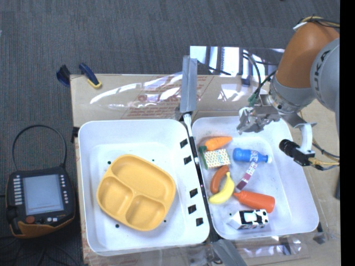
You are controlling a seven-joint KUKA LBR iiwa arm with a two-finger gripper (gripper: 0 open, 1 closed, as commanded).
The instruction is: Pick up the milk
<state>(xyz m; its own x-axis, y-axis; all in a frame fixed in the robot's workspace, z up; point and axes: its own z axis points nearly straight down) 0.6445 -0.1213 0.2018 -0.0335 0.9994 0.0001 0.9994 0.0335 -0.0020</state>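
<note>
The milk [248, 219], a small carton with black cow patches, lies on its side at the near edge of the right bin [299, 204], just beside an orange bottle [254, 199]. Further in sit a banana [224, 190], a green-checked box [216, 158], a carrot [215, 143] and a blue bottle [249, 155]. The left bin [91, 148] holds 1 yellow tray [136, 192] with 3 compartments. At the far rim of the right bin hangs the claw [252, 122], nothing visibly between its fingers; whether they are spread I cannot tell. The approach seems barely begun: the next move calls for travelling across the bin toward the near edge, then descending over the carton without bumping the orange bottle.
</note>
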